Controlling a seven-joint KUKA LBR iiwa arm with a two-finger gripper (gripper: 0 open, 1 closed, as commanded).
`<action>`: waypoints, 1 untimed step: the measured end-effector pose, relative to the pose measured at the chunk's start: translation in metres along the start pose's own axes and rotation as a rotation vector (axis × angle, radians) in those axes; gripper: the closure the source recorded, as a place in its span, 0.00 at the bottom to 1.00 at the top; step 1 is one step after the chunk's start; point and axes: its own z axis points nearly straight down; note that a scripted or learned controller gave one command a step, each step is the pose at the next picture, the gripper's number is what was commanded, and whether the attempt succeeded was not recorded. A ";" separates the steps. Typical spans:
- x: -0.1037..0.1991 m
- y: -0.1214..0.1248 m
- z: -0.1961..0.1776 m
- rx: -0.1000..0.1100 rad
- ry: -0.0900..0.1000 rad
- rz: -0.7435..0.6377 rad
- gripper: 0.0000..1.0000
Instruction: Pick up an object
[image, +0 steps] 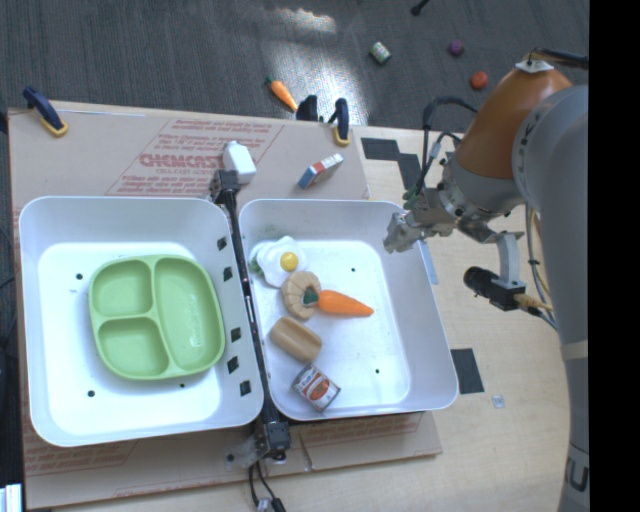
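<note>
I'm looking down on the bench (480, 420) with the arm (530, 110) reaching in from the right, its orange band up high so the wrist can drop toward the bins. The left bin (40, 400) holds only a green tray (155, 317), lying flat in the middle; I read that as the drop-off side. The right bin (425, 330) carries the pickable things, bunched toward its left wall: a fried egg (277, 258) at the top, a cookie (299, 294) just below it with a carrot (343, 304) touching its right edge, then a bread roll (296, 340) and a small can (315, 388) nearest me. That clustering leaves the bin's right half bare. The gripper (398, 238) sits over the right bin's upper right corner, well apart from all of these, with nothing in it; I cannot tell how its jaws stand from this slant. My judgement: the carrot, the nearest piece to the gripper, is the easiest reach.
</note>
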 end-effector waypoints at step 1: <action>0.000 0.001 -0.010 -0.001 -0.001 -0.006 1.00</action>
